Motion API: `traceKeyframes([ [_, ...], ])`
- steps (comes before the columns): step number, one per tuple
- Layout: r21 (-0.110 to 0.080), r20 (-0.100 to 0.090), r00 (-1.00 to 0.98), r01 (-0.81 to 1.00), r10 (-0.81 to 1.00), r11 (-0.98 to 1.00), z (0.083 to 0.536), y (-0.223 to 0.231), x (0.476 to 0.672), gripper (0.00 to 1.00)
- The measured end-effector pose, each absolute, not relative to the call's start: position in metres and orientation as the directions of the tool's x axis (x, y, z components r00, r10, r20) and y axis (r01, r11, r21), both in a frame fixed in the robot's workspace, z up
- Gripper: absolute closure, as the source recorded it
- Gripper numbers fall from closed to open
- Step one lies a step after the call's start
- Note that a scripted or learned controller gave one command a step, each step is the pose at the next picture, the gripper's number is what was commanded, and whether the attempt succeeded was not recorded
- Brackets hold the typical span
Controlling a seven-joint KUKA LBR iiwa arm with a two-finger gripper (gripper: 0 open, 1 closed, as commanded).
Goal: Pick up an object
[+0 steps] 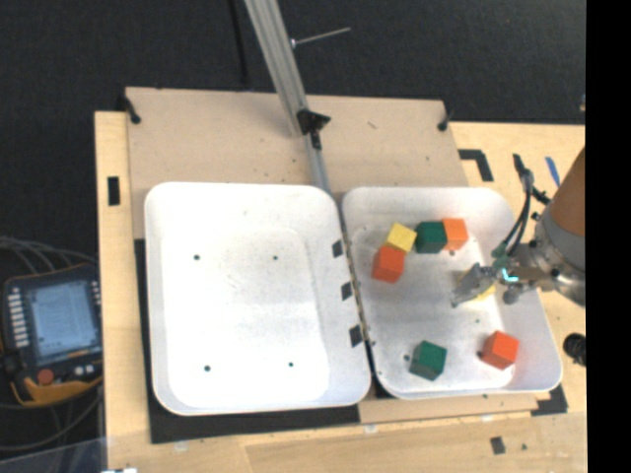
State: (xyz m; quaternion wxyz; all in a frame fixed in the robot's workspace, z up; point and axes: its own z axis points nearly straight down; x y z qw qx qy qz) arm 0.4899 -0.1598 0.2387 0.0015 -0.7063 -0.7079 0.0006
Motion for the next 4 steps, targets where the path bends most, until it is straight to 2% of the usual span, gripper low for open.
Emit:
traceKeyframes([
  [1, 0.002, 0.0, 0.001, 1.0, 1.0, -0.001, 0.241, -0.16, 0.491, 0.0],
  [3, -0.005, 0.0, 0.002, 1.0, 1.0, -0.002, 0.121, -0.17, 0.493, 0.0],
  [4, 0.001, -0.002, 0.003, 1.0, 1.0, -0.003, 0.097, -0.172, 0.493, 0.0],
])
